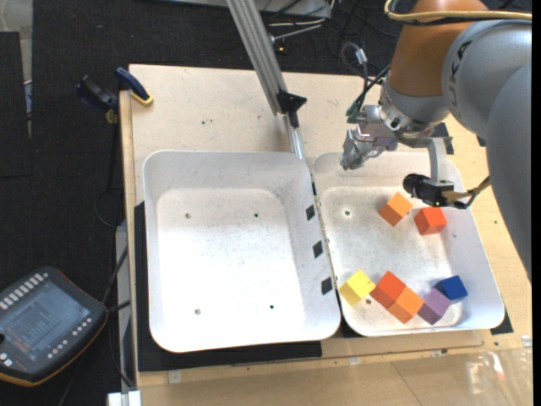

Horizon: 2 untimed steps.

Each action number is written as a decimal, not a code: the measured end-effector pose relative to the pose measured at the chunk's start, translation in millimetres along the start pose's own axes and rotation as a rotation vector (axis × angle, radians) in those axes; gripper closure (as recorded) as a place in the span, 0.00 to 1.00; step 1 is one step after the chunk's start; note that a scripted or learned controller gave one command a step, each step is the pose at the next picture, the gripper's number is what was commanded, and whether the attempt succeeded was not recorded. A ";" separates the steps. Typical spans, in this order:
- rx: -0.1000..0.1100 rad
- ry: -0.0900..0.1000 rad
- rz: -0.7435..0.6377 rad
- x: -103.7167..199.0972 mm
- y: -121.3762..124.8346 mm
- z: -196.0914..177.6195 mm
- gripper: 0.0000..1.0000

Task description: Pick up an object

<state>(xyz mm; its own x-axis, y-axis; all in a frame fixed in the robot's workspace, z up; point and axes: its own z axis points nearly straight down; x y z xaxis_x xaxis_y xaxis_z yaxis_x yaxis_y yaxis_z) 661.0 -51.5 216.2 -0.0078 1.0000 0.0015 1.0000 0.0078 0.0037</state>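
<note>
Over on the far left edge of the bench (211, 100) there's a blue and yellow clamp (135, 85), and down at the near left sits a grey handheld pendant (42, 321) off the board. Next comes the left bin (161, 176), with just some dark specks on its floor. A silver pole (258, 36) slants down from the far side to about where the two bins meet. Then the right bin (486, 303), where all the blocks are: a yellow cube (357, 286) near the left wall, a red-orange block (390, 288) touching an orange block (407, 303), a purple cube (434, 305) and a blue cube (452, 288) at the near right. Further back are an orange cube (395, 209) and a red cube (431, 220) side by side. My gripper (355, 156) hangs over the far left corner of that bin, well apart from every block, nothing in it. Honestly can't tell if my jaws are spread or closed from this angle.
</note>
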 end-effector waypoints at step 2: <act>0.004 0.000 0.000 97.2 0.3 -7.3 1.00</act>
